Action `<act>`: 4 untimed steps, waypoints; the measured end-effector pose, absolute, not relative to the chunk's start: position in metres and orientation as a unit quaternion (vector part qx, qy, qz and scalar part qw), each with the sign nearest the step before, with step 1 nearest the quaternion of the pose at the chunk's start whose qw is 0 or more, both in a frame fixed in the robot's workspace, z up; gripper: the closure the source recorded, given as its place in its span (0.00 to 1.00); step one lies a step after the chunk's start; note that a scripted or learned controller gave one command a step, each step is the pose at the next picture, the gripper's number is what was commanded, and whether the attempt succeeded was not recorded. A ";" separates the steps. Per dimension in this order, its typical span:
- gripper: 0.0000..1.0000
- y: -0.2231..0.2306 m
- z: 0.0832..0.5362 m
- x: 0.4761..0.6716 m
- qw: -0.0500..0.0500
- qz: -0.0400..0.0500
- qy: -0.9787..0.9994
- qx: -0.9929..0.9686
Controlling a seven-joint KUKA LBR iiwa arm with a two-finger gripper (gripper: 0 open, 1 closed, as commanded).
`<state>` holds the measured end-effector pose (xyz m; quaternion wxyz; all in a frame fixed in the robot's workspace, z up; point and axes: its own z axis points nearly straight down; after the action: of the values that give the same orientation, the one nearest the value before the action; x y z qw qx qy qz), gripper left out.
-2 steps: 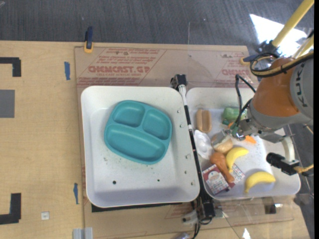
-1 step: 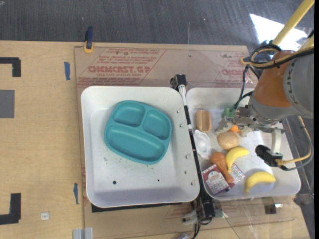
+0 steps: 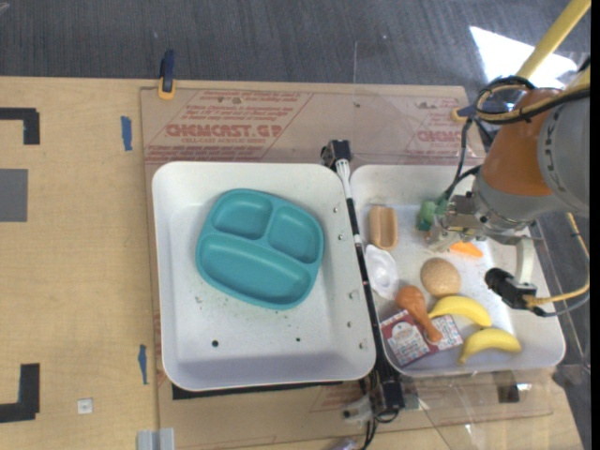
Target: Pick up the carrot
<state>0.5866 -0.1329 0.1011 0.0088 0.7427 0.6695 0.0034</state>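
Two white bins side by side. Left bin [image 3: 178, 345]: one teal divided plate [image 3: 261, 247]. Right bin [image 3: 548, 340]: one carrot [image 3: 466, 247], two bananas [image 3: 464, 308], one bun [image 3: 382, 225], one round roll [image 3: 440, 276], one drumstick [image 3: 415, 306], one red-and-white packet [image 3: 408, 337], one green item [image 3: 427, 216].

Carrot: small, bright orange, only a sliver visible — at 1 o'clock of the roll, near it. Long axis roughly 9-to-3; tip end unclear.

Gripper [image 3: 455, 225] just at 11 o'clock of carrot, partly over it; spread or pressed together — cannot tell.
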 end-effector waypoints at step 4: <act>1.00 -0.153 0.115 0.550 0.008 0.002 0.928 0.373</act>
<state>0.5501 -0.1534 0.1153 0.0083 0.3734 0.9276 0.0022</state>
